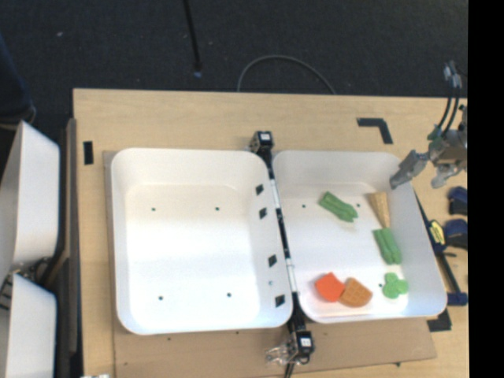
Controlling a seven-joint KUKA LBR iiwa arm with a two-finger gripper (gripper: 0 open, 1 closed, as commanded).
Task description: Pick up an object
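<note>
gripper [409, 168] at right bin's [311, 176] far right rim, grip state unclear | in bin: green pieces [337, 206], tan wedge [380, 208], red block [330, 287]

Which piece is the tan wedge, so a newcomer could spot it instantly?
Find the right bin, then its far right wall. The tan wedge lies there, just above a green block. It is the lone pale, tapered piece; its neighbours are green, red or orange.
</note>
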